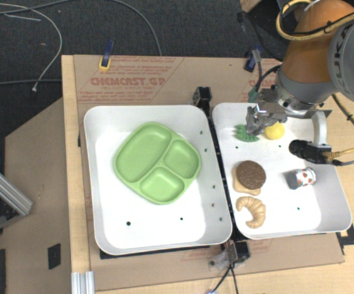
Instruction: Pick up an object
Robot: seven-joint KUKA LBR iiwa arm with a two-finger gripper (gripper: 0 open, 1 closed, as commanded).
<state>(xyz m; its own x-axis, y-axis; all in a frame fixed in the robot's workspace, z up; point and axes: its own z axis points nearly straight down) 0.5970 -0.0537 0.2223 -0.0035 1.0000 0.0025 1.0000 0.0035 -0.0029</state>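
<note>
My gripper (258, 122) hangs low over the far end of the right bin (330, 216). Just under and left of it lies a small green leafy item (245, 134), and a yellow item (275, 131) sits just to its right. Whether either one touches the gripper I cannot tell. Nearer the front of this bin lie a round brown patty (250, 175), a tan croissant (253, 211) and a small white and red can (301, 178) on its side.
The left bin (103, 225) holds a green divided plate (157, 162). Both bins rest on a cardboard sheet (73, 133). The arm's grey and orange body (318, 41) comes in from the upper right above the right bin's far edge.
</note>
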